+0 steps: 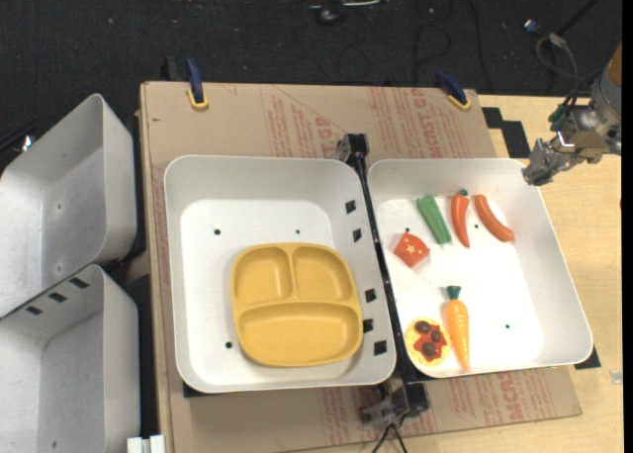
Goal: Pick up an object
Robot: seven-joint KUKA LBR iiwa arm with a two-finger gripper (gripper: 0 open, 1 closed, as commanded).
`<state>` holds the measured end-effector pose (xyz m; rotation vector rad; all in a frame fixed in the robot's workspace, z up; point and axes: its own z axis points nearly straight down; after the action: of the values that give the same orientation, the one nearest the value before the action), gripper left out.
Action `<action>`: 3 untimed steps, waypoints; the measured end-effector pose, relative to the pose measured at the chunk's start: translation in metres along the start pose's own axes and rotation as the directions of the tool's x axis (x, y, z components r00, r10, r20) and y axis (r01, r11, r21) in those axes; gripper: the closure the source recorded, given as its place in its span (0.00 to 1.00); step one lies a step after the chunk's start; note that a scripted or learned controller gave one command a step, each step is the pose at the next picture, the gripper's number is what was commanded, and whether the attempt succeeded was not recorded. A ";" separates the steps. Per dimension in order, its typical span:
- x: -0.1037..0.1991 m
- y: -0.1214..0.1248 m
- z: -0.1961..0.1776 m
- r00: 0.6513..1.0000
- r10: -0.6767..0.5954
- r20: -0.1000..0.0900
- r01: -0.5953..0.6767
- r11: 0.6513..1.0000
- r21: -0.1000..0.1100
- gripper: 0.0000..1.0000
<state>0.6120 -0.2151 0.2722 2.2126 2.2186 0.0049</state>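
Camera view from above the bench: I see two shallow white bins side by side on a brown board. My left bin holds a yellow divided tray. My right bin holds the toy food: a green piece, an orange-red chili and a sausage in a row near the far wall, a red piece just left of them, and nearer me a carrot beside a small pizza slice. My gripper sits at the bin's far right corner, above the rim, well apart from every item, nearest the sausage. I cannot tell how its jaws stand.
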 end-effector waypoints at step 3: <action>0.099 -0.025 -0.008 1.000 -0.004 -0.005 0.004 1.000 0.009 1.00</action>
<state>0.5871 -0.1161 0.2798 2.2148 2.2305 0.0003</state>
